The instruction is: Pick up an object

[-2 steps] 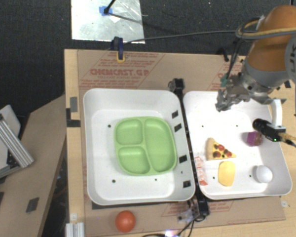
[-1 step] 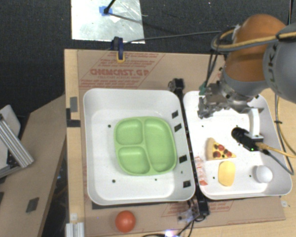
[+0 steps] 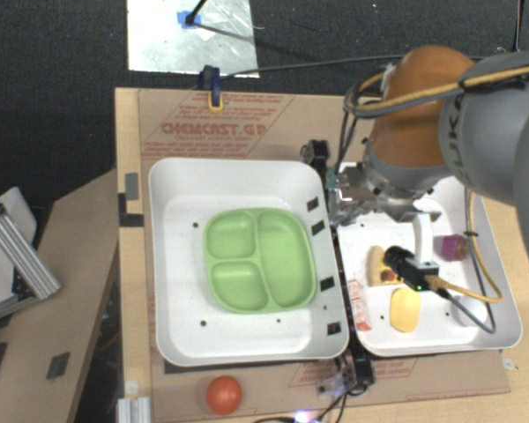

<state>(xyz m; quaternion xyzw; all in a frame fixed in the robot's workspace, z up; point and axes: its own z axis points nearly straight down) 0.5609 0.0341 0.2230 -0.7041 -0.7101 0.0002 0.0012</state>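
Gripper: The gripper [image 3: 397,203] was seen low over the back part of the right bin [image 3: 432,347], under the bulk of the grey arm [image 3: 494,139]. Whether it was open or closed could not be told, and nothing was seen held in it.
Nearest things: A pale piece with a red patch [image 3: 378,267] was found just in front of the gripper, close to the bin's left wall. A yellow object [image 3: 405,310] was found just beside that piece, nearer the front rim. A purple object [image 3: 452,247] was found toward the right, apart from the other two.
Farther out: The left bin [image 3: 178,280] was occupied by a green divided tray [image 3: 259,258]. An orange ball [image 3: 223,395] was seen on the bench in front of the bins, outside both.
Progress: No object was seen lifted, so the pick was judged not yet made. A target was yet to be closed on and raised clear of the bin floor.
Edges: The pale piece was set close to the wall between the bins, so little room was judged to be left on that side. The yellow object was crowded by the front rim.
Open room: Bare floor was seen around the purple object, so it was judged the easiest to approach.
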